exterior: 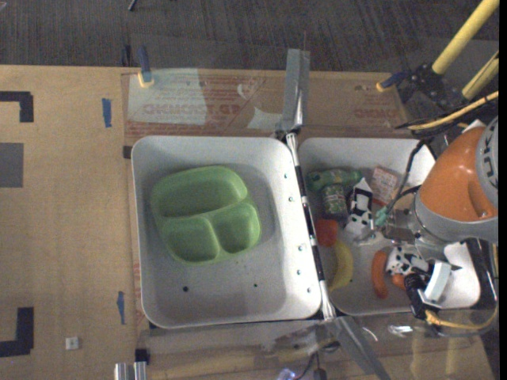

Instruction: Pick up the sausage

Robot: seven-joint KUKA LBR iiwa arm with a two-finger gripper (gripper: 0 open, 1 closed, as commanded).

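Where the right bin (356,141) nears its front wall, lying flat on the white floor: sausage (380,274), orange-red, short and plump, rounded at both ends, slightly curved, long axis running roughly from the bin's back to its front. Near a yellow banana (342,266) on the left, with a strip of bare floor between the two. Close against a black-and-white mottled shape (407,261) on the right, too blurred to name. Overhung at the upper end by the grey wrist of the arm (459,188), whose orange band bulges over the bin's right side. Gripper (400,248) low over that same part of the bin, near the sausage's upper end; cannot tell whether apart or together, nor whether touching the sausage. Also in the right bin, toward its back: a green packet (333,180), a pinkish packet (386,182), a black-and-white toy (360,204), and a red item (326,232) just behind the banana. Beside it, sharing the middle wall, the left bin (214,295), holding a green divided plate (206,212) with three compartments, set toward the back left and lying flat. Both bins resting on a brown cardboard-covered bench (63,212) marked with bits of blue tape (106,111).
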